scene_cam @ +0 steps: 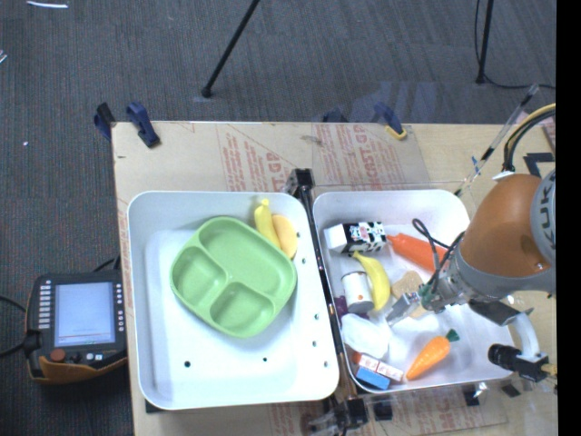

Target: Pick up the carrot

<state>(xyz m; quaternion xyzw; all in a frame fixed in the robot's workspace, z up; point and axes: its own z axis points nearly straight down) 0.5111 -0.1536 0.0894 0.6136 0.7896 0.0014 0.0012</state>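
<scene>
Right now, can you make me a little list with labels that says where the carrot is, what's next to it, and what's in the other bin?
carrot: lying in the right bin, near its front edge
gripper: over the right bin, up and to the left of the carrot, apart from it
near the carrot: small box to its left
also in right bin: banana, cow-print carton
left bin: green plate with three sections

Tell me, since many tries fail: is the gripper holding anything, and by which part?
Nothing visibly. The gripper sits low in the right bin beside the banana; the carrot lies apart.
</scene>
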